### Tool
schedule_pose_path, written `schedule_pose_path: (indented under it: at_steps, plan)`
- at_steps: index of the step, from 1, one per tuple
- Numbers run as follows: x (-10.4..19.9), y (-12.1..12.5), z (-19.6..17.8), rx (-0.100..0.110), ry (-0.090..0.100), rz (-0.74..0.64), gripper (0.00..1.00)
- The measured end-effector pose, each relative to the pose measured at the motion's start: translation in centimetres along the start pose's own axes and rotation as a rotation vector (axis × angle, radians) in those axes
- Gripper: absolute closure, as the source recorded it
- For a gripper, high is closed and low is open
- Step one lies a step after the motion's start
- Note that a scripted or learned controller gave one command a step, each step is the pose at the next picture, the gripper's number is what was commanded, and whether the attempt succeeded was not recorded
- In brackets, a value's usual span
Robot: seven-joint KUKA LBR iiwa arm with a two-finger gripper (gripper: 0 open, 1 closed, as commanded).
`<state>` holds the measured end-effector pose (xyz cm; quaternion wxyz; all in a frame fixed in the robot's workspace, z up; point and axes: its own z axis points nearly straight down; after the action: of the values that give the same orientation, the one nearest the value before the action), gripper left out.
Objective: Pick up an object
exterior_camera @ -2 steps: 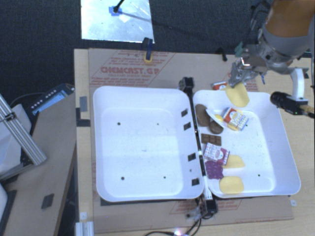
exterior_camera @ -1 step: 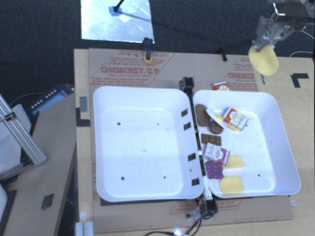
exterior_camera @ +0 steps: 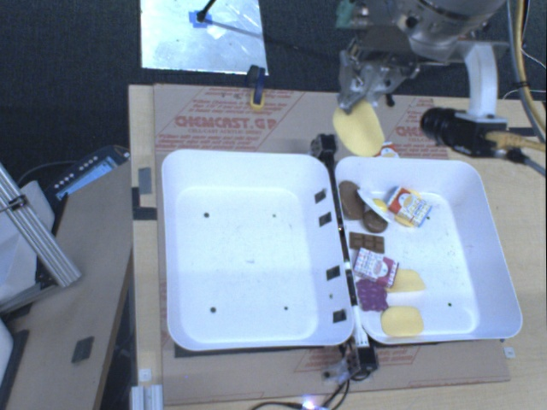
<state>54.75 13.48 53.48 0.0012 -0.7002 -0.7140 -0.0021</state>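
The hand (exterior_camera: pixel 359 101) hangs above the far rim of the right bin (exterior_camera: pixel 491 229), raised clear of it, with a pale yellow chip-shaped piece (exterior_camera: pixel 358 130) pinched at its upper edge between the fingers. The piece dangles below them, its lower edge over the worktop (exterior_camera: pixel 222 114) just behind the bin's back wall, beside the black hinge block (exterior_camera: pixel 323 146) where the two bins meet.

The rest of the clutter lies in the right bin, crowded against its left wall. Near the back are two brown oval pieces (exterior_camera: pixel 352 203), overlapped on their right by a white wrapper (exterior_camera: pixel 374 202), and just beside that a small red, white and yellow box (exterior_camera: pixel 408 207) lying tilted. Further forward along the same wall come a chocolate-bar piece (exterior_camera: pixel 367 242), a red and white packet (exterior_camera: pixel 376 267) and a purple item (exterior_camera: pixel 371 295), touching one another in a row. A small yellow piece (exterior_camera: pixel 408 280) sits just right of the packet, and a larger yellow oval (exterior_camera: pixel 402 321) rests near the front rim.

The left bin (exterior_camera: pixel 184 229) shows bare white floor. A row of black clips (exterior_camera: pixel 332 273) runs down the seam between the bins. Behind the worktop lie a shiny metal sheet (exterior_camera: pixel 203 22) and a yellow and blue clamp (exterior_camera: pixel 255 88).
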Motion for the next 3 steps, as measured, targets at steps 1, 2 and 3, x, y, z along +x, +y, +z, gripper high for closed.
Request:
schedule_pose_path:
  at_steps: [1,2,3]
  plan:
    - [8.47,-6.32,0.01,0.002,-0.001,0.003,1.0]
    - [7.91,-5.98,0.01,0.001,-0.003,0.014,1.0]
    - [8.28,-5.96,0.0,0.0,-0.003,0.013,1.0]
